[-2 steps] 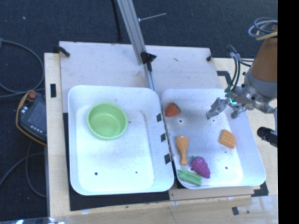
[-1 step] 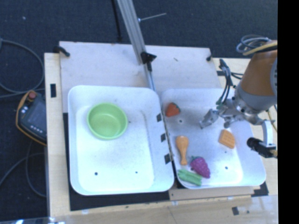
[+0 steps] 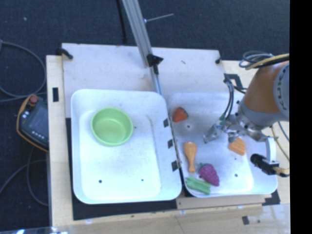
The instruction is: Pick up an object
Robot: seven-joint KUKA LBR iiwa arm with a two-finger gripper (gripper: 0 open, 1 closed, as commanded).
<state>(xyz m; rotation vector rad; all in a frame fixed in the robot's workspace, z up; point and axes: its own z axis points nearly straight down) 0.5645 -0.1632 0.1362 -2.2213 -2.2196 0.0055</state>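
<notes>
My gripper [image 3: 218, 133] is low over the middle of the right bin [image 3: 214, 104], open with nothing between its fingers. An orange wedge [image 3: 238, 146] lies just to its right, partly under the wrist. An orange drumstick-shaped toy [image 3: 190, 155] lies to the gripper's lower left. A bunch of purple grapes [image 3: 208, 173] and a green vegetable [image 3: 197, 185] lie near the bin's front edge. A red and orange fruit [image 3: 180, 114] sits at the bin's upper left.
The left bin [image 3: 117, 179] holds a light green bowl [image 3: 112, 126] at its upper left. A slanted metal post [image 3: 139, 26] rises behind the bins. A yellow-rimmed pendant [image 3: 33, 122] lies off the bench at left.
</notes>
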